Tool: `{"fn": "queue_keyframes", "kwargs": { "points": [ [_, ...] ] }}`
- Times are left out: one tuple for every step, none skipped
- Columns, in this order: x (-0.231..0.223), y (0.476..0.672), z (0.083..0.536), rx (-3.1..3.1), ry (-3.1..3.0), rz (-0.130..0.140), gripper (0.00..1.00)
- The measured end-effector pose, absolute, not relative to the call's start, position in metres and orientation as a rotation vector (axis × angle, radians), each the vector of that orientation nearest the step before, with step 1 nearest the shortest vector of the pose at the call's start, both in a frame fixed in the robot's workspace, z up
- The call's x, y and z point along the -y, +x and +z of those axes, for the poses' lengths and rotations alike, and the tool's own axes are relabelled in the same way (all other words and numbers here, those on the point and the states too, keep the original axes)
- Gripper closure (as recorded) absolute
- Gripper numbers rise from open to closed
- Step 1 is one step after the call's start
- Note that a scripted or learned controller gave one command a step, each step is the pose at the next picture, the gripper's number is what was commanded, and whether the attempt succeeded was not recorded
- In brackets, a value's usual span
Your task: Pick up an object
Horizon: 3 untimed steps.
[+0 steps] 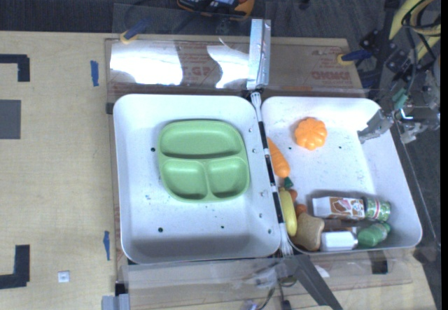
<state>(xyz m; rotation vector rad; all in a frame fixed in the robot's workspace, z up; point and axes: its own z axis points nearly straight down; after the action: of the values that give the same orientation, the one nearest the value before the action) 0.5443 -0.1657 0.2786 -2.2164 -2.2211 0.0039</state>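
Grey two-finger gripper (pixel 371 128) sits at the right bin's (pixel 364 175) upper right rim, nothing between its fingers — how wide they stand cannot be told from here. Small orange pumpkin-shaped toy (pixel 311 133), round with no clear long axis, lies apart to its left on bare white floor with open room all round. Clear plastic bottle with brown label (pixel 350 208) lies on its side, long axis left-right, green end toward the right wall — crowded against the near edge; a green divided tray (pixel 204 159) fills the left bin (pixel 133 182).
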Motion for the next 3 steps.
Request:
{"fn": "queue_keyframes", "kwargs": {
  "points": [
    [0.142, 0.588, 0.274, 2.469, -1.946, 0.0, 0.0],
    [0.089, 0.637, 0.183, 2.498, -1.901, 0.002, 0.0],
    [0.115, 0.637, 0.085, 2.495, -1.913, -0.004, 0.0]
  ]
}}
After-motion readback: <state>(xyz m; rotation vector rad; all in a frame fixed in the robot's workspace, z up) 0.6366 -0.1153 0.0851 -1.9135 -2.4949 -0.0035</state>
